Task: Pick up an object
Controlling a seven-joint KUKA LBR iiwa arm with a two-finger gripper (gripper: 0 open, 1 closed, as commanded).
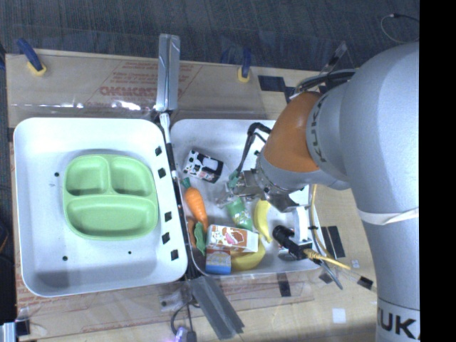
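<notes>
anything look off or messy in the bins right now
Nothing is spilled or damaged. The right white bin is crowded: an orange toy carrot, a yellow banana and a colourful carton lie jumbled together, while the green divided plate sits flat in the left white bin.

I'm seeing a divided tray sitting in the L bin. R bin is holding a carrot, w/ a carton lying just in front and a banana lying to its R.

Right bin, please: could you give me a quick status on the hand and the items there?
Hand low in right bin, over the green item; grip unconfirmed. Carrot, banana, carton lie loose. Items crowded close together.
</notes>
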